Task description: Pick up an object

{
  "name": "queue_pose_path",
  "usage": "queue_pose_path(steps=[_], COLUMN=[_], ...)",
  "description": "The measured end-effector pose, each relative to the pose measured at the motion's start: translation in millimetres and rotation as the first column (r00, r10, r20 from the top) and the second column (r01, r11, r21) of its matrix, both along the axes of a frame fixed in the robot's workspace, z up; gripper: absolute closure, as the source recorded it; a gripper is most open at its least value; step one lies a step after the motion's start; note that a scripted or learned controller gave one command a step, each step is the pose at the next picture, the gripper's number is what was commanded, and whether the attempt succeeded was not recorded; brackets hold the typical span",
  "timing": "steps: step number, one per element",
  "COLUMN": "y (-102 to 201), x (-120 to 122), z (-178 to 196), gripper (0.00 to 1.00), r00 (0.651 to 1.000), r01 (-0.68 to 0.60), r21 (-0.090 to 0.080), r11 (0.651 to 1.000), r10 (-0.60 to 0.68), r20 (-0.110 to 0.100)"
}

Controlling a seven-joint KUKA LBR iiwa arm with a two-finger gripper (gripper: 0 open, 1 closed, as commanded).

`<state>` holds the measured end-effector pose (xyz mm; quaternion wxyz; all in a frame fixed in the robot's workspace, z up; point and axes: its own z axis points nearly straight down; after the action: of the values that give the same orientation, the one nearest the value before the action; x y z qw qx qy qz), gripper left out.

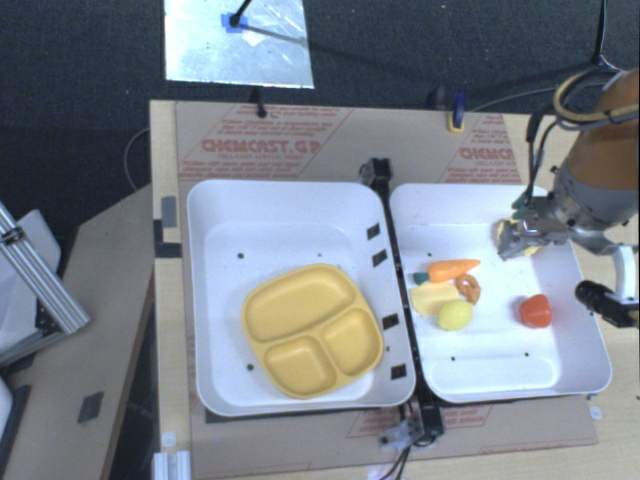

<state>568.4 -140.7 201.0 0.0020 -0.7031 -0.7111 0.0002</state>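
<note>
**Risks Before My Pick, From the Biggest Thing to the Smallest**

The two white bins sit side by side; the left bin (215,268) and the right bin (560,368) look like smooth, hard plastic with low sloped walls. I judge a slippery floor like this can let a small thing slide away when I push on it.

In the left bin lies a yellow tray (312,330), matte plastic, with rounded corners and three compartments. It is wide and flat, so I think my jaws could not close around it well; only its rim offers a grip.

My gripper (518,238) hangs over the far right part of the right bin, near the back wall. How far my jaws are open I cannot tell, and I see nothing between them.

The things I may pick are all in the right bin, apart from me. An orange carrot (453,267), long and tapered, could roll or turn under a one-sided touch. Just below it a pale yellow piece (428,299) touches a round yellow fruit (455,315) and a small orange ring-shaped thing (468,289). They are crowded, so I judge my fingers may strike a neighbour and scatter the group. The red tomato (535,311) lies alone, round and glossy; it is the easiest to reach, yet it may squirt out.
</note>
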Motion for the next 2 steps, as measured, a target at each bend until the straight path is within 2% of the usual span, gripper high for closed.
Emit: queue_pose_path(steps=[1,2], y=[56.8,108.2], x=[4.4,0.5], z=[9.9,-0.3], gripper=[1.00,1.00], r00=[1.000,1.000], r01=[0.000,0.001], r21=[0.000,-0.001], r11=[1.000,1.000], r10=[0.000,-0.001], r20=[0.000,-0.001])
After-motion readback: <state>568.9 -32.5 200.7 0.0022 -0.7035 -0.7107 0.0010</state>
